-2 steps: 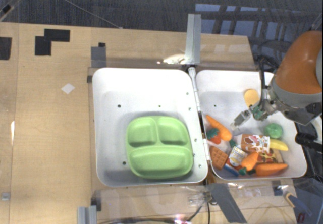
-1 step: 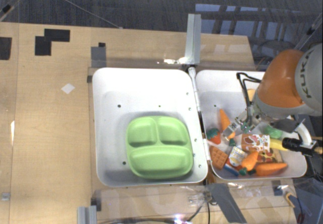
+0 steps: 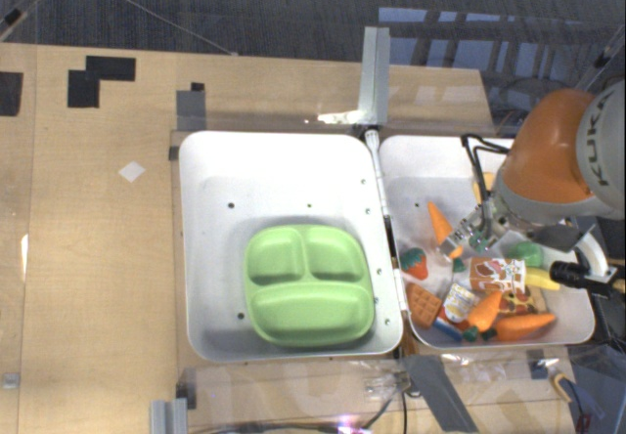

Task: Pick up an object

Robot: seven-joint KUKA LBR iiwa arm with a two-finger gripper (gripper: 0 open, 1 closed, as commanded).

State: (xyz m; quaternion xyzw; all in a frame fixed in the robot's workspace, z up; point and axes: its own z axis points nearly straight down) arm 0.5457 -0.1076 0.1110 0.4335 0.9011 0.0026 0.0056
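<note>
- Gripper over the right bin, above small toy foods; whether it grips anything cannot be told.
- Green divided plate lies in the left bin.

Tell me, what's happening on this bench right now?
A grey arm with an orange band reaches from the right into the right bin, its gripper low over a heap of toy food, near a carrot. Nothing shows between its fingers. The left bin holds a green tray.
</note>
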